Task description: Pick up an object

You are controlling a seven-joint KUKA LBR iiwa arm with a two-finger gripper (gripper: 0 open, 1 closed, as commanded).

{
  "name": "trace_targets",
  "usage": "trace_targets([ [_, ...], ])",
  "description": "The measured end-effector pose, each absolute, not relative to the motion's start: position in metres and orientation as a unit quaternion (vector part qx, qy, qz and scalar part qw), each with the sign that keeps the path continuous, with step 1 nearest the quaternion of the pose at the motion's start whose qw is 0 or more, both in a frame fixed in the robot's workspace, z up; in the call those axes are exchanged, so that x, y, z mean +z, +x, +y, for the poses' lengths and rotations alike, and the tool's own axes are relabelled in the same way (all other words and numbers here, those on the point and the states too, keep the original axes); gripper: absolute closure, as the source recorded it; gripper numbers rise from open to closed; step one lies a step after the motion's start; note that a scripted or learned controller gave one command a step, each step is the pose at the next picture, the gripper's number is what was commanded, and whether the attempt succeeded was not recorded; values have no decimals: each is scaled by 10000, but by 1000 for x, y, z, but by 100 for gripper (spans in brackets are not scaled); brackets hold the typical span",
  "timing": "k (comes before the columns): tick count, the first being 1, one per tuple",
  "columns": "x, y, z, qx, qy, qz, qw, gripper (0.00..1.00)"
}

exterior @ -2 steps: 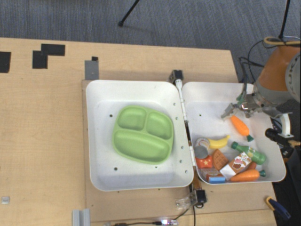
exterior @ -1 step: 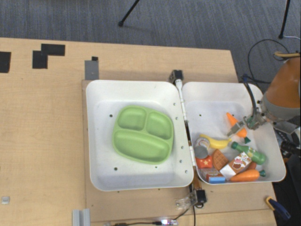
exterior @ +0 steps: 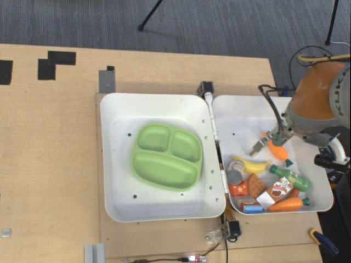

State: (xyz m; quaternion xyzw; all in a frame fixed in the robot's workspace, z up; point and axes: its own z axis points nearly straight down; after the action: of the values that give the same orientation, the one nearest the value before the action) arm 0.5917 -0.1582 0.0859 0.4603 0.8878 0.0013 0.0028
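Hovering over the right bin (exterior: pixel 241 116): tool (exterior: pixel 270 141), grip state impossible to tell, just beside one small carrot (exterior: pixel 279 151). Counting one banana (exterior: pixel 250 164), one green bottle (exterior: pixel 289 177), one larger carrot (exterior: pixel 286 204). Left bin (exterior: pixel 118 201): one green divided plate (exterior: pixel 166 156).

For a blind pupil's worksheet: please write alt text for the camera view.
A grey and orange robot arm's gripper hovers over a right-hand white bin of toy food, beside a small carrot. The left bin holds a green divided plate.
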Motion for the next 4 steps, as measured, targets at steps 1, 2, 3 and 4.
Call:
trace_targets([
  [1,87,558,-118,15,3629,9318,37,0],
  [2,86,594,-144,1,1754,9845,40,0],
  [3,86,624,-135,2,614,9981,37,0],
  [4,87,592,-104,-1,-605,9982,39,0],
])
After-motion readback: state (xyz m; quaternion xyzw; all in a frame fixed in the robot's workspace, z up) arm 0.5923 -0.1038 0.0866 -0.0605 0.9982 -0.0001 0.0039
